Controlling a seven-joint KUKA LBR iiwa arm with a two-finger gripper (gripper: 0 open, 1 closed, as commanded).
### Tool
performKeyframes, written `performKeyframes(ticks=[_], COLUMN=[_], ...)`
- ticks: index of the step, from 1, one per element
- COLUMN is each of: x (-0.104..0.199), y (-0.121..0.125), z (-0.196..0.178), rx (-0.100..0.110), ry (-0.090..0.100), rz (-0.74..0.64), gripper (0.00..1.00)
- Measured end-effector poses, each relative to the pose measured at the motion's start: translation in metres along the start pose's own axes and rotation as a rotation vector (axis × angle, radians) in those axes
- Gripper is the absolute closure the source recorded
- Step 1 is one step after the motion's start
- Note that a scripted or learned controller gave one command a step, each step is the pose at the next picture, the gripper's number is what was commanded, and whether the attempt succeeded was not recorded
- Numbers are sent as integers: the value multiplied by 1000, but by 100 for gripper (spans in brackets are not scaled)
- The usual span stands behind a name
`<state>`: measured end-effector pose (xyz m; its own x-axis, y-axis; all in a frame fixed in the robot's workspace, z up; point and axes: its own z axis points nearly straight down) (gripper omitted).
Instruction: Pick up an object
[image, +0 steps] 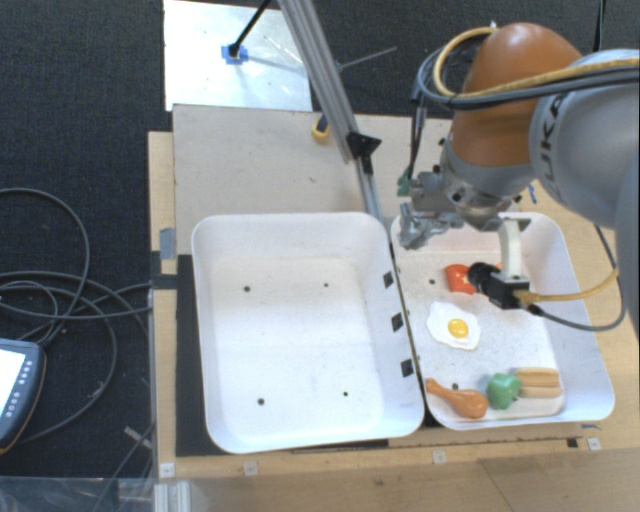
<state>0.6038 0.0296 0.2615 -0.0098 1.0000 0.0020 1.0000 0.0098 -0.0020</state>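
Behind the gripper, a red object half-hidden.

1. A fried egg, white with a yellow yolk, lies flat mid-bin in the right bin.
2. A red piece sits just above it, partly hidden.
3. A brown drumstick lies along the near wall.
4. A green piece touches a hot dog at its right.

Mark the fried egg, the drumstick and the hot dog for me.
fried egg (455, 327), camera view, on its yolk
drumstick (458, 397), camera view, on its meaty end
hot dog (538, 381), camera view, on the sausage's middle
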Motion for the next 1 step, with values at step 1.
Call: performKeyframes(ticks=[1], x=[46], y=[-27], z=[22], rx=[2], ry=[0], rz=[0], gripper=[100])
